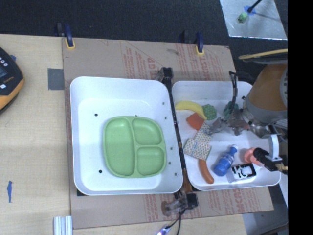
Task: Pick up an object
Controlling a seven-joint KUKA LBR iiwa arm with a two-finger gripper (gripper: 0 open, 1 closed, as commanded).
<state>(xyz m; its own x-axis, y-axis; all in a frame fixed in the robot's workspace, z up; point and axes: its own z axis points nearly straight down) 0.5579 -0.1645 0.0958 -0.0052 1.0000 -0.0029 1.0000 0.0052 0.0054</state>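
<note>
Reaching phase, looks like: the arm [264, 99] is hanging over the right bin [215, 182], jaws [219, 126] poking at the checkered pouch [199, 144] just below them. Can't tell their state. Next, close cleanly.

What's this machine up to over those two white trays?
A grey robot arm reaches in from the right over the right bin, trying to pick up one of the small things there. Its claw is down among a banana, an orange block, a green lump and a patterned cloth. Nothing is plainly held. The left bin holds a green divided plate.
</note>
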